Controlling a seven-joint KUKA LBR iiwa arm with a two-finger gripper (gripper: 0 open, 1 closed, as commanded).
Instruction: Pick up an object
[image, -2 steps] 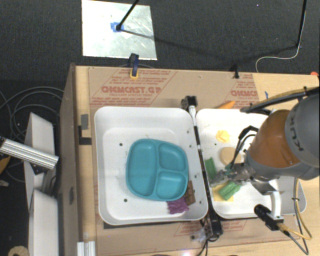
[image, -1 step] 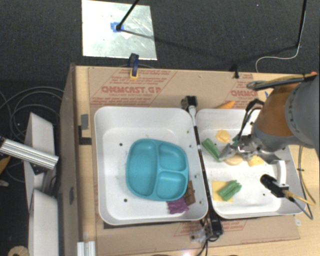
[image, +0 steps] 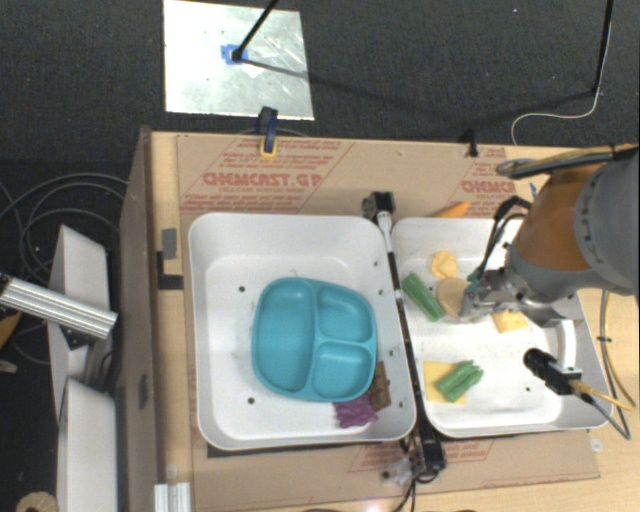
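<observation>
In the right bin (image: 500, 418), my gripper (image: 476, 299) hangs low near the middle, right beside a tan rounded piece (image: 452, 295). Whether the tan piece sits between the fingers is hidden by the wrist. A green stick (image: 421, 296) lies just left of the tan piece, and a yellow chunk (image: 443, 265) sits behind it. A second yellow chunk (image: 512, 322) lies just right of the gripper. Near the front, a green ridged piece (image: 461, 379) rests on a yellow wedge (image: 435, 372).
The left bin (image: 225, 250) holds a blue divided plate (image: 314, 338), with a purple piece (image: 352, 411) and a brown piece (image: 381, 389) at its front right corner. An orange item (image: 452, 210) lies on the cardboard behind the right bin.
</observation>
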